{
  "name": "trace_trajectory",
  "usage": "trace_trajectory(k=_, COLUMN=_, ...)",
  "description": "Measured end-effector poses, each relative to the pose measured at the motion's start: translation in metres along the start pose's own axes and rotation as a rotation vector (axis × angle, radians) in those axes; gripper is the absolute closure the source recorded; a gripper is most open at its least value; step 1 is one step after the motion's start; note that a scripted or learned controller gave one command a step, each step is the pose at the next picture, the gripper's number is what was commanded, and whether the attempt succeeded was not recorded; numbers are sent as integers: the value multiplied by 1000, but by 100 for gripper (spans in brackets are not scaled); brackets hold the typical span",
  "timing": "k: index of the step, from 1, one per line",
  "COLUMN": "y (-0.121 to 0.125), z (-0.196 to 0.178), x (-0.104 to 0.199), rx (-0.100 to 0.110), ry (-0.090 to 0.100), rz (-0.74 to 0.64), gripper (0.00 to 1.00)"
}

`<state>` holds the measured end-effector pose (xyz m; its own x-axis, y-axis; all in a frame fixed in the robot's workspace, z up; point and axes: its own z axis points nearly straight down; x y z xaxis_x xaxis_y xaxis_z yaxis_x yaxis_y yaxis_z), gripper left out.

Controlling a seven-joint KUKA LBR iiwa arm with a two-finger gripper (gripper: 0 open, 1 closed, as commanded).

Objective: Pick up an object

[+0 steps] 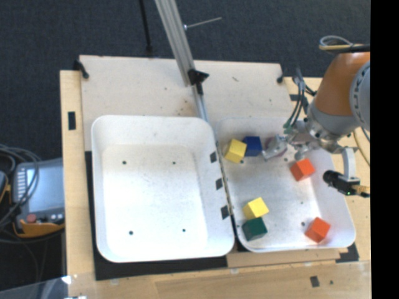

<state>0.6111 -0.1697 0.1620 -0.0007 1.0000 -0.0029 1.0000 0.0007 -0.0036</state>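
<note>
Grey arm reaches over the right bin; hand near the blue cube, its grip unclear; wooden desk on dark carpet.

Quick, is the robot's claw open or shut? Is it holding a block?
Gripper: cannot be told whether open or closed; it sits by the blue block, with no block seen between its fingers.

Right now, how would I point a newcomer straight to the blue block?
Start at the right bin, the one the grey and orange arm reaches over. Go to its far left corner, just left of the gripper, where two blocks sit touching. The blue block is the right one of that pair, beside a yellow block, and it is the one blue thing in the bin.
</note>
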Motion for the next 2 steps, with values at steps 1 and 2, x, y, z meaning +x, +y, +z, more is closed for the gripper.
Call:
trace_trajectory(k=1, y=-8, z=59, x=1, rx=0, ry=0, rz=1, gripper=0)
trace_trajectory(k=2, y=-7, z=64, x=0, rx=-4, ry=0, rz=2, gripper=0)
